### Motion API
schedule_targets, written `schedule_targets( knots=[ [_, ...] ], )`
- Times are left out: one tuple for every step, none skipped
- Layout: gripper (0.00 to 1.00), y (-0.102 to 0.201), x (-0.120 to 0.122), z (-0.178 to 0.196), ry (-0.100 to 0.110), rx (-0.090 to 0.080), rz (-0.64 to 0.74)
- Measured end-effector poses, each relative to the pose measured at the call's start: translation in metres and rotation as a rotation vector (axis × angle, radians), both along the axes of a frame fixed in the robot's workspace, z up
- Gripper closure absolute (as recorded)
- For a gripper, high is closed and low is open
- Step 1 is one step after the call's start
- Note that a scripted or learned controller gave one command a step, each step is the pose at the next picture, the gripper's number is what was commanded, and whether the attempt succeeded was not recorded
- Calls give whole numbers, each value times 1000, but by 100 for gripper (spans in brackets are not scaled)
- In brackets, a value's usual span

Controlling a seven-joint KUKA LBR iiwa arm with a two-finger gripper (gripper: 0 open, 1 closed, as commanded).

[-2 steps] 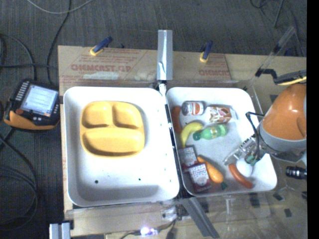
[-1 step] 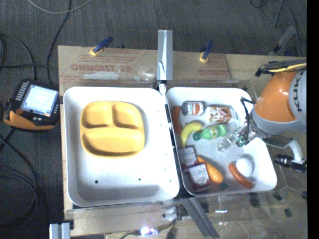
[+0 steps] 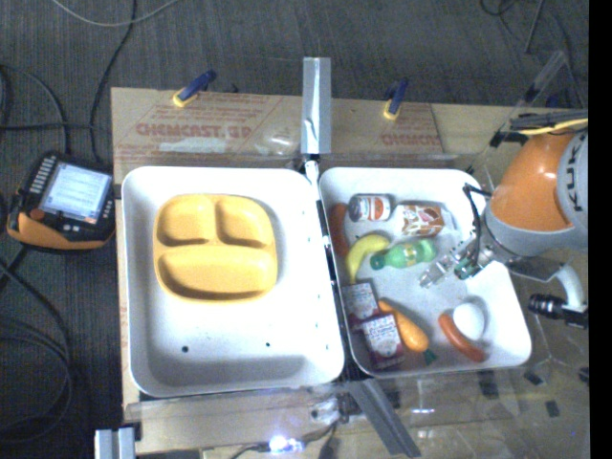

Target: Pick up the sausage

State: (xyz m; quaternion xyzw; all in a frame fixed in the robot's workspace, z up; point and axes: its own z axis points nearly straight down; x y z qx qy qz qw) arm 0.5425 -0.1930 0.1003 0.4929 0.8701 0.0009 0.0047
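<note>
One gripper [image 3: 449, 268] seen low over the right bin [image 3: 497, 352], just off the grey and orange arm [image 3: 535, 204]. Could not tell how wide it stood, and saw nothing plainly held in it.

Closest, just to the view's left of the gripper: green bottle [image 3: 406, 254], lying on its side, with the banana [image 3: 361, 251] touching its far end. Below the gripper in the view, a short way off: white egg [image 3: 469, 317], with the sausage [image 3: 461, 339] curled against its lower side, near the bin's lower right corner and apart from the gripper.

Above and left of the gripper: printed carton [image 3: 422, 218], then the can [image 3: 371, 207] beside it. Below and left: orange carrot [image 3: 408, 330], next to two dark packets [image 3: 373, 321].

Farther left, along the bin's left wall: reddish-orange long piece [image 3: 337, 231].

Beyond that wall, well apart from the gripper: left bin [image 3: 191, 352], holding a yellow divided tray [image 3: 217, 247].

Farthest out: blue and yellow clamps [image 3: 194, 87] on the counter's [image 3: 239, 122] back edge, and a handheld screen unit [image 3: 62, 199] on the floor at far left.
</note>
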Motion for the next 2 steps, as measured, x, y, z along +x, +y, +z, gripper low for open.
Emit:
schedule_targets(
  knots=[
    [0, 0, 0, 0, 0, 0, 0],
    [0, -26, -52, -9, -8, 0, -23]
  ],
)
